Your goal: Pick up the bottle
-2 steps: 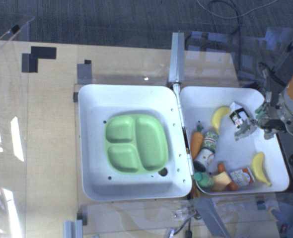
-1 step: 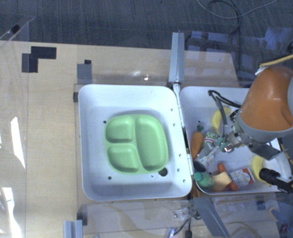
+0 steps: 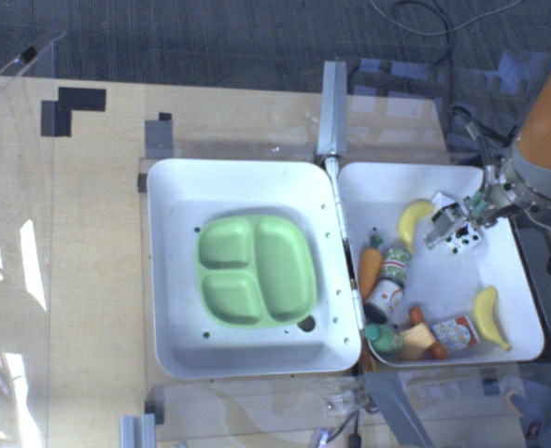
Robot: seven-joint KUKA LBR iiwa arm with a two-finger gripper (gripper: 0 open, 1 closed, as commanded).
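The arm is hovering over the right bin (image 3: 518, 259), so this looks like the approach step, with no grasp made. Its pincer (image 3: 453, 220) is hanging above the bin's upper middle, nothing between its fingers; whether it is spread wide or narrow cannot be told. The bottle (image 3: 388, 284) is lying near the bin's left wall, touching a carrot (image 3: 370, 265) on its left. The next move is calling for a shift left and down. A banana (image 3: 412, 220) is sitting just above, another banana (image 3: 489, 316) and a pouch (image 3: 454, 334) lower right. The left bin (image 3: 163, 250) is carrying a green tray (image 3: 256, 269).
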